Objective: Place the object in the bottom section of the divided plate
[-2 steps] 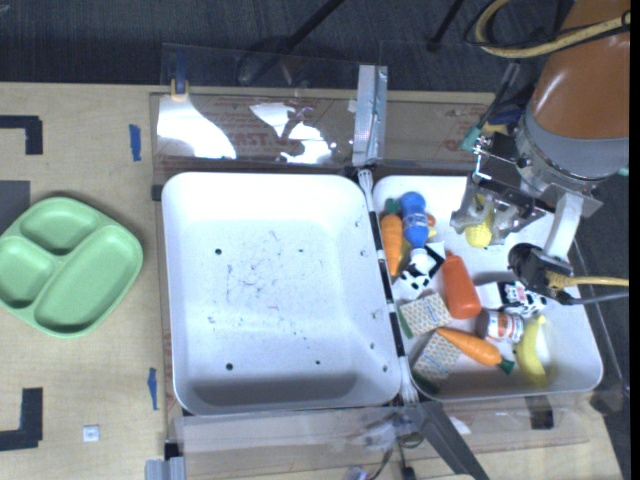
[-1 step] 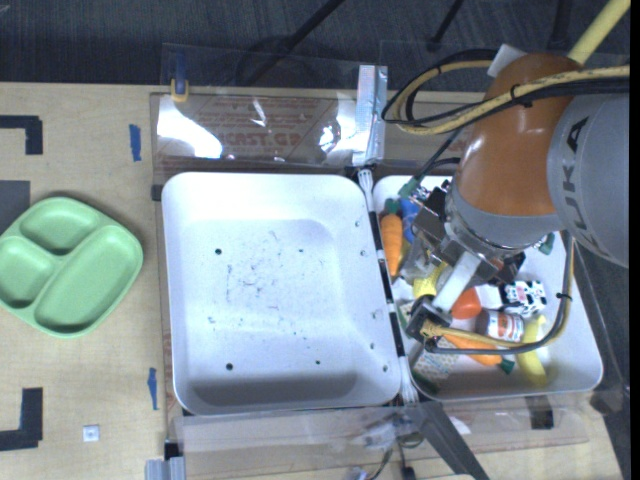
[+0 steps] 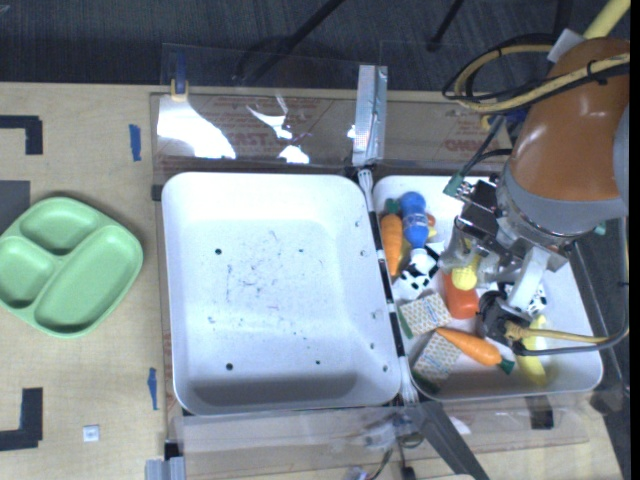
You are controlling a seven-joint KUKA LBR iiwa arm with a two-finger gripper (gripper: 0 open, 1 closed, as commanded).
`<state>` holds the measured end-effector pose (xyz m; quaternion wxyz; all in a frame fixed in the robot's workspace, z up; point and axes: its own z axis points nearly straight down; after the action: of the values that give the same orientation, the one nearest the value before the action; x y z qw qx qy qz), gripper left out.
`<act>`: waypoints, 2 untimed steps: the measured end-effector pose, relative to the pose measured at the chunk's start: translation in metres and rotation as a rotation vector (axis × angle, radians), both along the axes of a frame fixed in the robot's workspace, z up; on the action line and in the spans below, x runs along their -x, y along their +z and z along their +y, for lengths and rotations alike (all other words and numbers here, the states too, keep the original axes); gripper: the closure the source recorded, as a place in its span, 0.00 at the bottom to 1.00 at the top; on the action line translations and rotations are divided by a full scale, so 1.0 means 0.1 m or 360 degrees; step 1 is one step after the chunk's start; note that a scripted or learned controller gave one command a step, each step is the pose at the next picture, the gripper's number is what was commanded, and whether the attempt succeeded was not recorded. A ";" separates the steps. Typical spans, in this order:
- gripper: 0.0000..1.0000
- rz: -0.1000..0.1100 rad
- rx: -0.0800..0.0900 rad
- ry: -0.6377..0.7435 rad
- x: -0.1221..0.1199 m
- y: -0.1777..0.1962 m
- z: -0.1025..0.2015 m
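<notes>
The arm's wrist hides much of the right bin (image 3: 585,363); the gripper (image 3: 490,268) is down among the toys there, its state cannot be told. Visible contents: two carrots (image 3: 392,240) (image 3: 470,345), one blue toy (image 3: 411,206), one black-and-white toy (image 3: 418,268), one banana (image 3: 533,361). The left bin (image 3: 270,288) lies at 9 o'clock of it. One green divided plate (image 3: 68,265) sits on the tabletop (image 3: 80,388) at far 9 o'clock.

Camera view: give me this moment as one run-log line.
arm: over right bin | gripper: down among toys | toy carrots: in right bin | green divided plate: on bench, left of bins | placement: not done
</notes>
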<state>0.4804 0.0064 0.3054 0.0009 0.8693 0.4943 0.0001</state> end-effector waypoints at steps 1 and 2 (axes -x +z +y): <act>1.00 0.0003 0.0000 -0.0255 -0.44 0.45 0.06; 1.00 0.0007 -0.0002 -0.0188 -0.09 -0.02 -0.20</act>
<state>0.4893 -0.0132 0.3033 -0.0007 0.8969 0.4422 -0.0016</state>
